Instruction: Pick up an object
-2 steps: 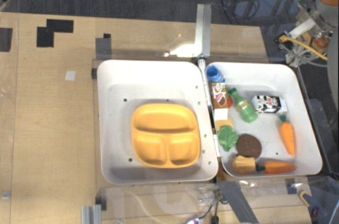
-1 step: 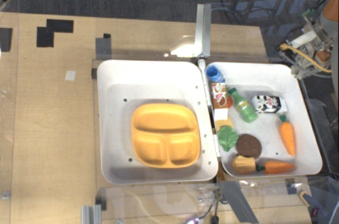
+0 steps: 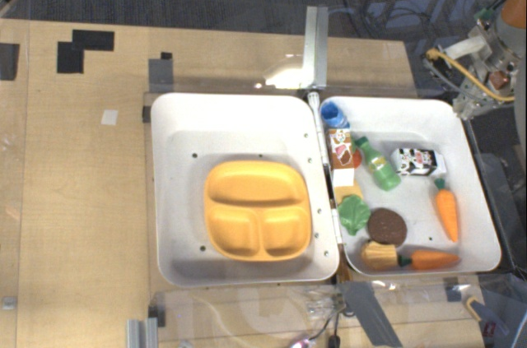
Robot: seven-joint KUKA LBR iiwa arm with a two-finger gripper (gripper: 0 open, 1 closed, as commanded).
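No brand or wording can be read: the small black-and-white printed carton point(image 3: 420, 162) and the red-and-white labelled packet point(image 3: 342, 149) show print too small to make out. Both lie in the right shallow white bin point(image 3: 469, 142), with a blue-capped bottle point(image 3: 333, 113) at its back-left corner and a green plastic bottle point(image 3: 378, 166) lying slantwise, neck toward the back-left. One orange toy carrot point(image 3: 446, 212) lies with its long axis front to back (green tip toward the back); a second orange carrot point(image 3: 432, 260) lies crosswise along the front wall, beside a tan block point(image 3: 379, 256), a dark brown round cookie point(image 3: 386, 227) and a green leafy toy point(image 3: 354, 214). The left shallow white bin point(image 3: 169, 174) holds a yellow divided plastic tray point(image 3: 257, 208). The gripper point(image 3: 494, 71) sits off the wooden counter point(image 3: 74, 198), beyond the right bin's back-right corner; I cannot tell its state.
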